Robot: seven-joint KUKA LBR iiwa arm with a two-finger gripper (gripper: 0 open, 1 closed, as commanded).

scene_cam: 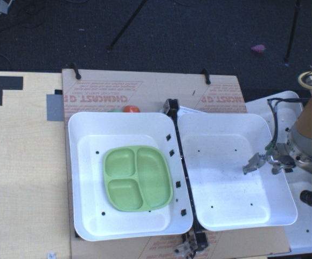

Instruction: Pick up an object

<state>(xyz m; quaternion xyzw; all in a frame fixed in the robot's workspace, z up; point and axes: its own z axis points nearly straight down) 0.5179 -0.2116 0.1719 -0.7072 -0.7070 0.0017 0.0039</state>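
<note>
Green divided plate lies in left bin; pincer over right bin, grip state unclear.

The two bins, the left bin and the right bin, are plain white, each dotted with a few small dark marks. In the left one lies a pale green plate, one even shade across its three sections. The cardboard sheet under the bins is light brown with red printed lettering. The table is pale wood with dark grey and black blocks near its upper edge. The hand is grey metal. A small red-orange object shows behind the left bin. The floor is dark blue-black, with one pink scrap.
</note>
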